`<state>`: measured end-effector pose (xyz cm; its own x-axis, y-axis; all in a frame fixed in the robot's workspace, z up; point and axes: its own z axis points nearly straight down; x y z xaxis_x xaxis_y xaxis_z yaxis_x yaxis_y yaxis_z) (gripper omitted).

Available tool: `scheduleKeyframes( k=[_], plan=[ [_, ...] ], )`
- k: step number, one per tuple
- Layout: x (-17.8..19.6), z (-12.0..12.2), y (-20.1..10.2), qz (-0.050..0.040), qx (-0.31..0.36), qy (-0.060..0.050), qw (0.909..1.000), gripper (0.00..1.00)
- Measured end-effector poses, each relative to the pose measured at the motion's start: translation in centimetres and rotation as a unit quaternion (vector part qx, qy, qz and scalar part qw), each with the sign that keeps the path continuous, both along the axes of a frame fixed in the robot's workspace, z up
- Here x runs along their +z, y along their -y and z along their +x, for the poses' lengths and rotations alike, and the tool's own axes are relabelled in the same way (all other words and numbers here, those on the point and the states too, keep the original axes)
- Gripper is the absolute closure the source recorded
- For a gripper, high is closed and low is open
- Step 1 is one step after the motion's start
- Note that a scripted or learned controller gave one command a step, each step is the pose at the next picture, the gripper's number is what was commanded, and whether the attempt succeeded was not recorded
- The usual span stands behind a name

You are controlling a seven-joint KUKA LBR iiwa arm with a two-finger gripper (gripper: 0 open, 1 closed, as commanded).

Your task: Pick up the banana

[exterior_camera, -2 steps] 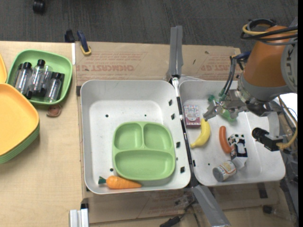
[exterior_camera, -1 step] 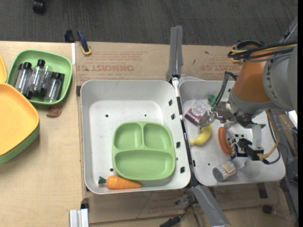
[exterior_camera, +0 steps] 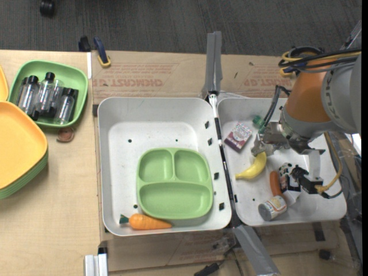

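Note:
The yellow banana [exterior_camera: 253,168] lies in the right bin [exterior_camera: 322,211], near its left wall, with its upper end pointing up and right. My gripper [exterior_camera: 261,146] hangs right over that upper end, at the tip of the grey arm with the orange band [exterior_camera: 307,99]. The gripper's body hides where it meets the banana, so contact is unclear. The banana rests on the bin floor.
The right bin also holds a purple packet [exterior_camera: 239,135], a small green item [exterior_camera: 257,121], a red sausage [exterior_camera: 275,183], a tin can [exterior_camera: 272,207] and a black-and-white object [exterior_camera: 291,175]. In the left bin [exterior_camera: 115,154] sit a green divided plate [exterior_camera: 174,183] and a carrot [exterior_camera: 147,222].

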<state>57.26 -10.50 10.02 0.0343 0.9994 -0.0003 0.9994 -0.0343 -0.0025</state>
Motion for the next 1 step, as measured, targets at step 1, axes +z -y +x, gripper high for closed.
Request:
scheduleKeyframes(
  k=[1],
  plan=[
    [9.03,-8.1,-3.37,0.0,-0.029,-0.001,0.9996,1.0]
  ],
)
